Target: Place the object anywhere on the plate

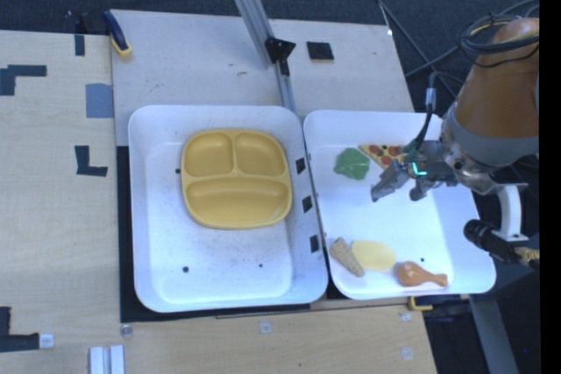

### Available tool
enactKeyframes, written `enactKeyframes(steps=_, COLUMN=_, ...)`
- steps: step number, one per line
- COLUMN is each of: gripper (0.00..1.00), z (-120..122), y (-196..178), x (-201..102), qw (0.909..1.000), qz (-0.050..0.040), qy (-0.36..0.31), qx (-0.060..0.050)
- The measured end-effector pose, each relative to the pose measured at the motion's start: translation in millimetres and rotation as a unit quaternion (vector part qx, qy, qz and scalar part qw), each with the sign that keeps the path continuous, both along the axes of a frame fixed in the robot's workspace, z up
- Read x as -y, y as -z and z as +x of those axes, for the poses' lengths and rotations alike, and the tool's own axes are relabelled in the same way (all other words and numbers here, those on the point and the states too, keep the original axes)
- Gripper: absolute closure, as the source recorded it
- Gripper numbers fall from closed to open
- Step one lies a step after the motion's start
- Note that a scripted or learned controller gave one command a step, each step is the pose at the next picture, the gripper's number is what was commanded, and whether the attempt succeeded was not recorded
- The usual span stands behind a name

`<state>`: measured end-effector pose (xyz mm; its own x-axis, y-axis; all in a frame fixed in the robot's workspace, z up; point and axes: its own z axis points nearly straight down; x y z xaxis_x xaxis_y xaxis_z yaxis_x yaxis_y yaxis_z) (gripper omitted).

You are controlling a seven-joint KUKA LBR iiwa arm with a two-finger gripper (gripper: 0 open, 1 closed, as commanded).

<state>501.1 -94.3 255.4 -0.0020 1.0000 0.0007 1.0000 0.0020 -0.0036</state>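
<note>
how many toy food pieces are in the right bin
5. Green piece and pizza slice at the far side, by the end effector; cone-like piece, yellow piece and drumstick along the near edge. The arm may hide more.

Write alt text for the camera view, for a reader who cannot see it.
A grey and orange robot arm's pincer hangs over the right white bin, near a green toy and a pizza slice. Nearer the front lie a cone, a yellow piece and a drumstick. The left bin holds a yellow divided plate.
</note>
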Motion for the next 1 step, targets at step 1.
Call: enactKeyframes(steps=1, gripper=0.0, z=0.6, y=-0.9, x=0.0, qw=1.0, qz=-0.0001, qy=0.0, qx=0.001)
